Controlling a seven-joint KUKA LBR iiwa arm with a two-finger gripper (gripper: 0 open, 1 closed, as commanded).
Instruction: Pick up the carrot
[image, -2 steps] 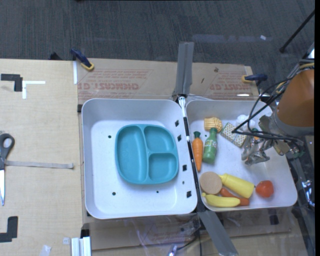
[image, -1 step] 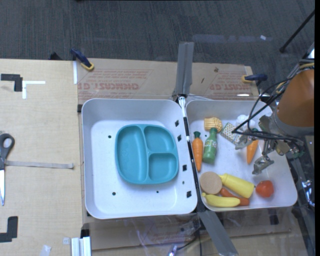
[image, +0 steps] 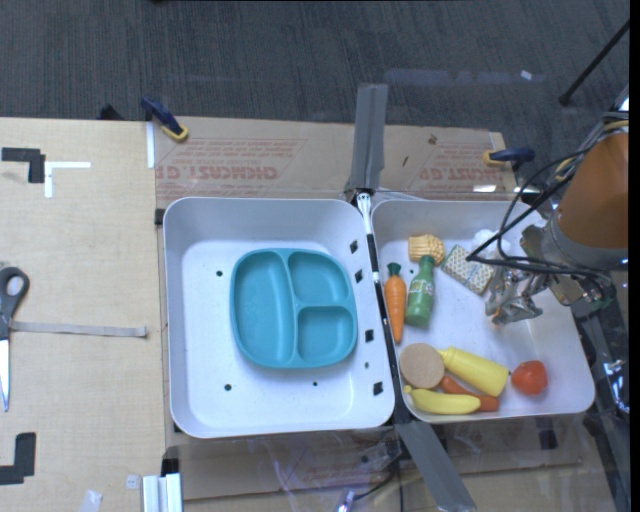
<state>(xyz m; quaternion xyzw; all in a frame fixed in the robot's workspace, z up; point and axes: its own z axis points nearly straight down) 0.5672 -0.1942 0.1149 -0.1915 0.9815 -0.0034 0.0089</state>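
The bench (image: 70, 400) carries two white bins side by side. In the left bin (image: 190, 390) a teal divided plate (image: 295, 308) is laid. The right bin (image: 560, 390) is crowded with toy food. The arm (image: 600, 195) is seen over that bin's right side, and the tool (image: 512, 305) hangs low above bare floor, nothing being held in it; whether it is set wide or narrow cannot be told. The carrot (image: 395, 305) is found at the bin's left wall, lengthwise, leaves toward the far end, with a green bottle (image: 421, 292) touching or just beside it. A yellow bottle (image: 475, 370), a banana (image: 445, 402), a tomato (image: 529, 377) and corn (image: 425, 246) lie nearby. A grasp could be spoiled by the wall and bottle flanking the carrot: one finger may be blocked, or the bottle may be taken instead.
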